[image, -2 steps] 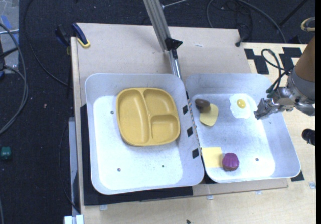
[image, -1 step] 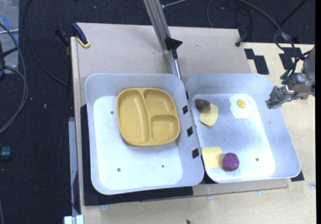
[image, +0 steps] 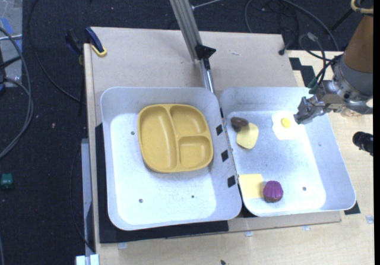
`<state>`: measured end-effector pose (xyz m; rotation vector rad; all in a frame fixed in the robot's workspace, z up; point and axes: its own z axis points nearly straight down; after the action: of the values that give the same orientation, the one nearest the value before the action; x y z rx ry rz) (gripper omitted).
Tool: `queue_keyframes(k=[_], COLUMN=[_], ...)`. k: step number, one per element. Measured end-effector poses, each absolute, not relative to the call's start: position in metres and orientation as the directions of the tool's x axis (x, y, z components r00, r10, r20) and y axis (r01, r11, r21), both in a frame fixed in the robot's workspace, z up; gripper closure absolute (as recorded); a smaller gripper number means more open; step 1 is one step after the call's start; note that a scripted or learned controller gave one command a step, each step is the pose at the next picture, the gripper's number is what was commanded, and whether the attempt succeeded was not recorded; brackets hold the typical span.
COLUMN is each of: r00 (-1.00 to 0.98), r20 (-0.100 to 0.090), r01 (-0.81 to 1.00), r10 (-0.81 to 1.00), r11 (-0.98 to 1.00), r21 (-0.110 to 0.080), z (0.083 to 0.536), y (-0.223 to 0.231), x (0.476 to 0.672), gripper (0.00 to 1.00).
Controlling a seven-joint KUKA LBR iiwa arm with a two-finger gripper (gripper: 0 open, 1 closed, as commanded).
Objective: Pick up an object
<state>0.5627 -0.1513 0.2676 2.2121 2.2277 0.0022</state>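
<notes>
A yellow divided plate (image: 176, 138) lies in the left white bin (image: 119, 198) — three compartments, one long and two smaller. A metal pole (image: 185, 14) slants across the bench (image: 148, 56) from the top, ending at the seam between the bins. Black cables (image: 41, 50) loop over the dark floor, and a blue-and-yellow clamp (image: 95, 44) grips the bench's left corner.
</notes>
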Motion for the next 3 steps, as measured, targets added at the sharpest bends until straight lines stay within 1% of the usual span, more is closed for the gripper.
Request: queue_keyframes(k=[1, 2, 3], r00=[-0.008, -0.007, -0.006], r20=[0.001, 0.000, 0.000], r01=[1.000, 1.000, 1.000], r10=[1.000, 1.000, 1.000], r11=[0.008, 0.007, 0.006], r21=[0.000, 0.001, -0.002], z=[0.260, 0.261, 0.243], y=[-0.092, -0.047, 0.006], x=[0.577, 0.585, 0.586], gripper=[1.00, 1.00, 1.00])
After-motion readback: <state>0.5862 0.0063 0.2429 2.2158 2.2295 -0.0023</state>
